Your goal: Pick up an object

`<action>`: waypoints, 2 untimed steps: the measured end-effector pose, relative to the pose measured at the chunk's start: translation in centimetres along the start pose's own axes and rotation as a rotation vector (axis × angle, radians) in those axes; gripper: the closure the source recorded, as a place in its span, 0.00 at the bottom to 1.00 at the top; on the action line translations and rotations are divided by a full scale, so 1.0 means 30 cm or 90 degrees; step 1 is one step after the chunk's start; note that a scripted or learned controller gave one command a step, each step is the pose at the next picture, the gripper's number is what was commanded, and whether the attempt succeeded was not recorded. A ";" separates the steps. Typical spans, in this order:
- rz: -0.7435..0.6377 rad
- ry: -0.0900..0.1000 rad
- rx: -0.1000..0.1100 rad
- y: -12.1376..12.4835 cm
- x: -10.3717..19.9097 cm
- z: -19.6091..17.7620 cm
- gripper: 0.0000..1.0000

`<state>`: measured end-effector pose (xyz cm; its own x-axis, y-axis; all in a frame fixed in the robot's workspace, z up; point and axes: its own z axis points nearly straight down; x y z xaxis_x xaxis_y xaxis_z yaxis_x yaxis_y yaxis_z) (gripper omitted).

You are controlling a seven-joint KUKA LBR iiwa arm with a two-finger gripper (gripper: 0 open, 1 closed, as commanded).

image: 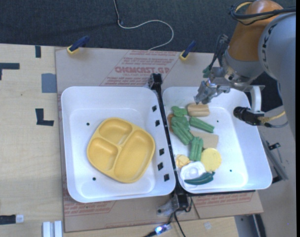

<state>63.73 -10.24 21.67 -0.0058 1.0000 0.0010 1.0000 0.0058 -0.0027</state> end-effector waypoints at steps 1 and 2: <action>-0.001 0.001 -0.001 -0.030 0.201 -0.035 1.00; -0.001 0.000 0.000 -0.086 0.403 -0.040 1.00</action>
<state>61.08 1.83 22.87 -0.0070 1.0000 0.0015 1.0000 0.0070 -0.0034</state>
